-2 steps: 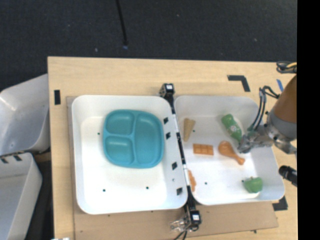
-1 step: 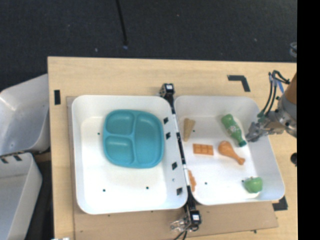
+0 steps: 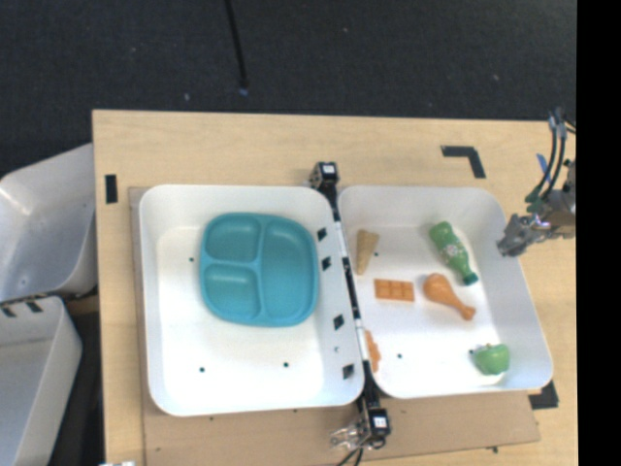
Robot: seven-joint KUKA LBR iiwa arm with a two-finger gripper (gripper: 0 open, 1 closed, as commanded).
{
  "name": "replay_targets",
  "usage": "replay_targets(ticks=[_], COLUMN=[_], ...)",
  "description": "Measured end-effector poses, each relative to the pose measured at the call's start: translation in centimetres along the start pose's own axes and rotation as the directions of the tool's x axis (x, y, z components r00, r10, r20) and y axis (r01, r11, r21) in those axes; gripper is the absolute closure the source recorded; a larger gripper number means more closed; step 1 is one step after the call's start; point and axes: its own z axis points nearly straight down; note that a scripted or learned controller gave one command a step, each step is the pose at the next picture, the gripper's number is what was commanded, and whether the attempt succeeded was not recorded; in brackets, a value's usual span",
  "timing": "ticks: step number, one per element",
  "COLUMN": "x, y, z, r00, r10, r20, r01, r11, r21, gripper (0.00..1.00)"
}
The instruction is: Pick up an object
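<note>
The right bin (image 3: 427,382) holds several toy foods. A green bottle (image 3: 453,251) lies at a slant toward the back right. Beside it is an orange chicken leg (image 3: 449,295). A flat orange cracker (image 3: 394,290) and a tan wedge (image 3: 366,249) lie nearer the divider. A green round fruit (image 3: 491,358) sits in the front right corner. A small orange piece (image 3: 371,349) rests against the divider. My gripper (image 3: 514,239) hangs over the bin's right rim, right of the bottle and apart from it, with nothing seen in it.
The left bin (image 3: 175,377) carries a teal divided plate (image 3: 259,267). A black clip strip (image 3: 342,289) runs between the two bins. Black corner marks sit on the wooden bench (image 3: 243,144). White containers (image 3: 39,231) stand off the bench at left.
</note>
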Motion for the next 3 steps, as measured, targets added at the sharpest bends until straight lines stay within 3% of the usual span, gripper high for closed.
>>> replay_targets(ticks=[1,3], x=[-0.1,9.2], y=[0.1,-0.4], z=[-1.2,-0.2], r00=[1.000,1.000], r10=[-0.003,-0.002], r20=[-0.002,-0.003], r01=[0.003,0.002], r11=[1.000,1.000], r21=[0.004,0.007], gripper=[1.00,1.00])
